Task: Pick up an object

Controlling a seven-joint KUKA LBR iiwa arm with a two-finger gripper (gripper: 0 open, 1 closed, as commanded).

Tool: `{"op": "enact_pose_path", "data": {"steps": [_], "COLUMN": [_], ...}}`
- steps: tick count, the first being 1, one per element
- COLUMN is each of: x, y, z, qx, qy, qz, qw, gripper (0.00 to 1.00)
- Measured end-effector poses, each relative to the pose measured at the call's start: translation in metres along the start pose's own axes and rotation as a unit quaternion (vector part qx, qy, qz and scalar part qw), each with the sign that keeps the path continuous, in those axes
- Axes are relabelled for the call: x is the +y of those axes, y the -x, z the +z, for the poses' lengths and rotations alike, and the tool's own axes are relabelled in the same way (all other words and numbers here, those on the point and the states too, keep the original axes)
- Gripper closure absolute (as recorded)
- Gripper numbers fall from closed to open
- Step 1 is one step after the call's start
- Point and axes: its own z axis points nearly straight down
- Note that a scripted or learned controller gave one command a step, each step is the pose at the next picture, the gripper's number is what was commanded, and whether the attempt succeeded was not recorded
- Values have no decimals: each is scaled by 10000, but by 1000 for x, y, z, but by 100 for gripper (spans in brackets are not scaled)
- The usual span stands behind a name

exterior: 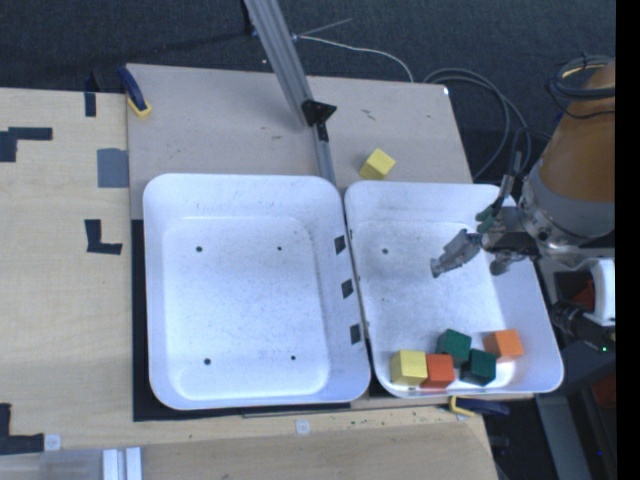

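The end effector point(452, 255) hangs over the middle of the right bin point(400, 208), pointing left; whether it is wide or narrow cannot be told, and nothing shows in its grip. The blocks lie clustered at the bin's near edge: a yellow block point(408, 366), a red block point(440, 370), two green blocks point(454, 344) and an orange block point(504, 344). Another yellow cube point(377, 164) sits on the table point(220, 118) behind the bins. The left bin point(160, 268) stands just beside the right one.

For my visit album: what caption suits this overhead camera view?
Robot gripper poised above the right bin, coloured blocks clustered at its near edge.
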Motion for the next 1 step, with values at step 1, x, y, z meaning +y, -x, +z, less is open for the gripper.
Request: {"op": "enact_pose_path", "data": {"steps": [1], "x": [74], "y": [21], "z": [100], "qx": [-8], "qy": [-24], "qz": [-1], "qw": [10000], "gripper": [0]}}
